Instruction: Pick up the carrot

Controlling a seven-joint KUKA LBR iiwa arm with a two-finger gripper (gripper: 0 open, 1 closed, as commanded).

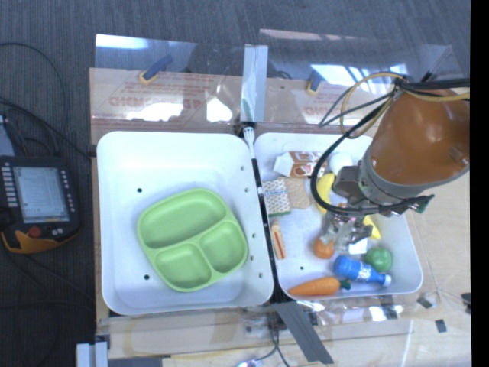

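A single camera sits high above the bench, looking down at a slant. Both white bins (114, 205) fill the middle of the frame, dark floor across the top and left, and the arm (420, 140) enters at the right.

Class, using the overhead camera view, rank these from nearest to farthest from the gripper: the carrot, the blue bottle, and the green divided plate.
From the gripper:
1. Blue bottle, just below it in the right bin.
2. Carrot, at that bin's lower edge.
3. Green divided plate, in the left bin.

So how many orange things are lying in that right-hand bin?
3: a carrot along the near wall, a small orange piece under the gripper, and a thin stick by the divider. The arm may hide others.
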